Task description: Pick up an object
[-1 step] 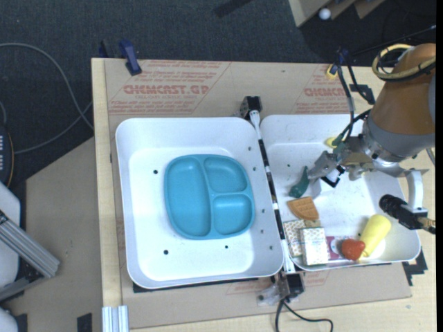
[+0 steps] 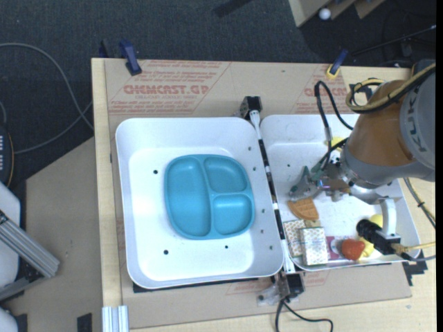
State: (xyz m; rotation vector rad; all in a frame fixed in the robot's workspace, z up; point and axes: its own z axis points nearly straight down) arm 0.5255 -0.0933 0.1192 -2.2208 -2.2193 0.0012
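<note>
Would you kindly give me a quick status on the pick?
Gripper low in right bin, above orange piece. Nothing seen held. Boxes and red item nearby. Blue tray in left bin.

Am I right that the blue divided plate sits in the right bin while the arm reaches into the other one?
Not quite: the camera view shows the blue divided plate in the left bin. The arm reaches into the right bin.

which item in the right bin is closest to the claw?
The orange-tan piece, directly below the claw. The patterned box and red item lie farther toward the bin's front.
</note>
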